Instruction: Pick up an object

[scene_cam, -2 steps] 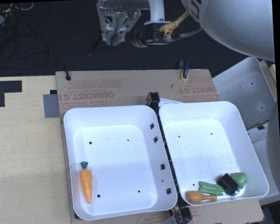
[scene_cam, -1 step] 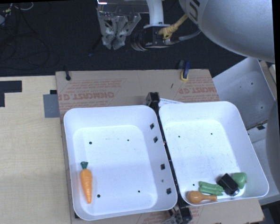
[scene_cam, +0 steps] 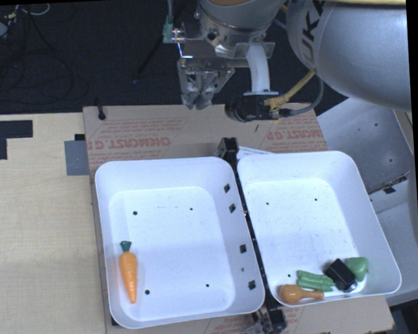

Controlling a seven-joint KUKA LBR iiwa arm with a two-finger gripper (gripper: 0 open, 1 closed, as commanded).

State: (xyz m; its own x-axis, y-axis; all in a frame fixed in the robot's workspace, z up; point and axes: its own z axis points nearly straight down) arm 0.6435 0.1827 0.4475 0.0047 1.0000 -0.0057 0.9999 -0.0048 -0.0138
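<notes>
- Pale wood desk (scene_cam: 36,230) with a brown cardboard sheet (scene_cam: 143,135) on it carries two shallow white bins side by side, dark floor and cables behind
- Left bin (scene_cam: 160,176) holds one toy carrot (scene_cam: 129,275), lying near its front left corner, leafy end pointing away from the front rim
- Right bin (scene_cam: 301,171) holds a small cluster in its front right corner: a green bean pod (scene_cam: 313,280), a tan pear-shaped piece (scene_cam: 299,293), a black block (scene_cam: 340,274) and a green lump (scene_cam: 358,265) just behind it; these touch or nearly touch one another
- End effector (scene_cam: 201,92) hangs high above the back edge of the cardboard, behind the left bin, well apart from every item; whether its fingers are spread or pressed together I cannot tell, and nothing is seen between them
- Judged step: the approach has not begun in earnest, no item is chosen or lifted
- Next move calls for travelling forward and down over one bin; the carrot looks the easier target, lying alone with bare floor around it, fingers set across its narrow width
- Cluster in the right bin sits close to the wall, so a grab there risks hitting the rim or nudging a neighbour
</notes>
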